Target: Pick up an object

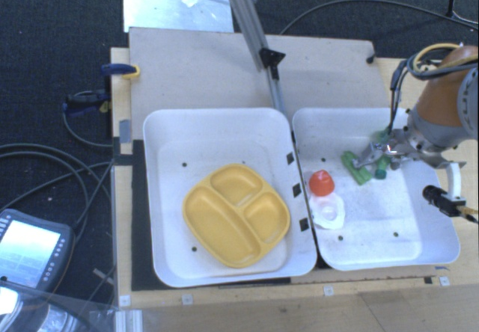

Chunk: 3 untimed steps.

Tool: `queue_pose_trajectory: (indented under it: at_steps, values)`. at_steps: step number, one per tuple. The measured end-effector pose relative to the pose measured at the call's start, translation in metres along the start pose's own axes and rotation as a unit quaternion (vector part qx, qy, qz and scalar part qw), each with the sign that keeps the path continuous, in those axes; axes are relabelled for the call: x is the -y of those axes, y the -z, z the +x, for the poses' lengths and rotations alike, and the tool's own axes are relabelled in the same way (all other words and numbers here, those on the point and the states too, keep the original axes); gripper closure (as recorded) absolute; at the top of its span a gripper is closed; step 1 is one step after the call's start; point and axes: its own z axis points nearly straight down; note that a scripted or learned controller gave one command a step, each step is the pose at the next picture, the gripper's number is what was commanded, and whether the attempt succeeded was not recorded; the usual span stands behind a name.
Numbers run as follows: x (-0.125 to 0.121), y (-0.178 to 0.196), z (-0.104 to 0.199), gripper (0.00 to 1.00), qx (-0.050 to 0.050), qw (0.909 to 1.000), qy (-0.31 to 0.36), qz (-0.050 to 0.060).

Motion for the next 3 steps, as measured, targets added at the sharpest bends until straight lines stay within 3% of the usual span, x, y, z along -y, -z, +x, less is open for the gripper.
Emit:
queue_pose_trajectory:
  at_steps: [1, 2, 3]
  values:
    - [-0.003, -0.001, -0.001, 0.0, 0.001, 1.0, 0.001, -0.002]
    - [-0.005, 0.011, -0.001, 1.0, 0.002, 1.0, 0.002, -0.004]
    - [-0.011, 0.058, -0.007, 1.0, 0.002, 1.0, 0.002, -0.001]
